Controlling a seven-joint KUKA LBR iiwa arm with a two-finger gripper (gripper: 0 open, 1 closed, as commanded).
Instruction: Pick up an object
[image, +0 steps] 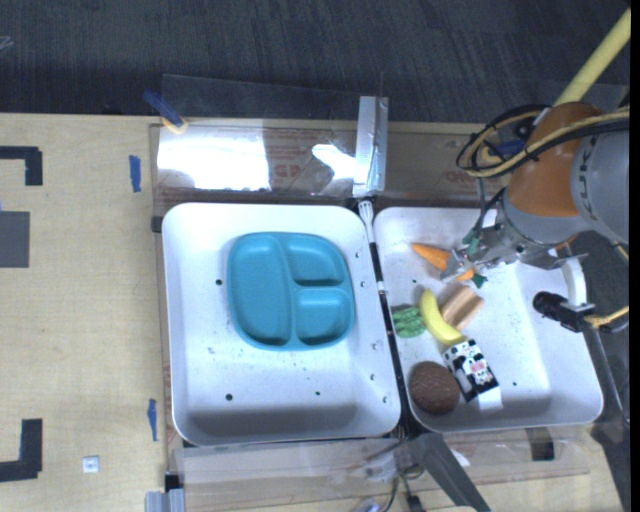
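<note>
Two shallow white bins side by side on the bench. Left white bin (190, 330) holds a blue three-compartment plastic tray (291, 289), roughly centred, with bare floor on all sides and the widest open strip along the near edge.

Right white bin (560, 385) has its clutter packed into the left half, close to the shared wall: orange carrot-shaped toy (432, 256) toward the far side, tan block (460, 303) just right of the yellow banana toy (436, 317), small green leafy piece (408, 322) touching the banana's left side, brown round ball (434, 386) near the front wall, black-and-white patterned carton (472, 371) just beside the ball. The right half of this bin is bare floor, good room there.

Grey arm with orange band (548, 180) reaches in from the right over the bin's far right corner. Two-finger gripper (471, 262) sits low, just right of the carrot and just above the tan block. Fingertips are small and blurred among cables and bits of orange; cannot tell whether they are apart or together, or whether anything is between them. Arm body is cut off at the right edge. A black part (556, 308) hangs over the bin's right side.
</note>
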